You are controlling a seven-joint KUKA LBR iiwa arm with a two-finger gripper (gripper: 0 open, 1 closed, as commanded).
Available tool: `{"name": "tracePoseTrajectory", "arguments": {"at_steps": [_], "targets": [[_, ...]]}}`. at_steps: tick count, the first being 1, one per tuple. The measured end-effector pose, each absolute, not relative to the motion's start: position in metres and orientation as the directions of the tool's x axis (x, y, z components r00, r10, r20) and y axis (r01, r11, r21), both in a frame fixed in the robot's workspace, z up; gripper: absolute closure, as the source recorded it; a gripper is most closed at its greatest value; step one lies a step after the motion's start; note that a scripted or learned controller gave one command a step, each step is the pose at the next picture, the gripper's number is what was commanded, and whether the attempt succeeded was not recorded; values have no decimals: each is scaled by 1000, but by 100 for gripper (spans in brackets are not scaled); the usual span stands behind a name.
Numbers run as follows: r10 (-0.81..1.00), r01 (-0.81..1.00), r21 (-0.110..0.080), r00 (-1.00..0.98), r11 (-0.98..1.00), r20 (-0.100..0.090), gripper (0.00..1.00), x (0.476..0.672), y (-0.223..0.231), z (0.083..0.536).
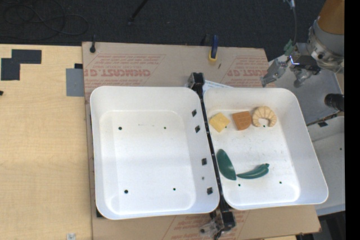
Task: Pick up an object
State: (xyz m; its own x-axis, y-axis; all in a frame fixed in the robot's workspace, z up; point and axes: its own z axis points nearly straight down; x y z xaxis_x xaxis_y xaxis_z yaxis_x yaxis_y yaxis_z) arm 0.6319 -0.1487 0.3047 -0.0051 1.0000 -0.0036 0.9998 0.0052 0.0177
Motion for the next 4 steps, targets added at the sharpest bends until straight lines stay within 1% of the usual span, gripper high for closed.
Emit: {"name": "tracePoseTrajectory", "arguments": {"at_steps": [1, 2, 3, 4], "targets": [[1000, 1000, 17, -4, 4, -3, 0, 645, -129, 487], [1000, 1000, -5, -8, 8, -1, 100, 645, -128, 486], [1000, 1000, 3, 1, -1, -1, 100, 626, -146, 541], [1000, 1000, -4, 4, -4, -2, 100, 644, -217, 527]]}}
